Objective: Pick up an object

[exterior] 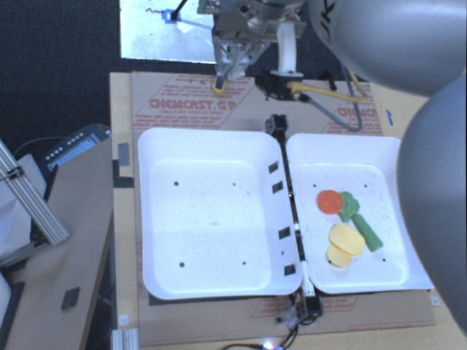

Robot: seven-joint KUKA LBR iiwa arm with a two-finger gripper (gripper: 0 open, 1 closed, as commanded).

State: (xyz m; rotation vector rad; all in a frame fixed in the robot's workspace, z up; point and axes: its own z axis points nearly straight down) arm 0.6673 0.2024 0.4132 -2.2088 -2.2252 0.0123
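Note:
The right bin (379,159) holds three small things close together. A red round piece (330,201) lies beside a green elongated piece (361,222), and a yellow lumpy piece (344,243) sits just in front of them. My gripper (223,80) hangs high at the top of the view, over the cardboard behind the left bin (168,166) and far from the three things. Its fingers meet in a point with a small yellowish tip (219,87), and nothing shows between them.
The arm's big grey body (408,42) covers the upper right and overhangs the right bin's far side. A black divider with clips (286,210) runs between the bins. Cables (328,93) lie on the cardboard behind the right bin. A grey side table (51,217) stands at the left.

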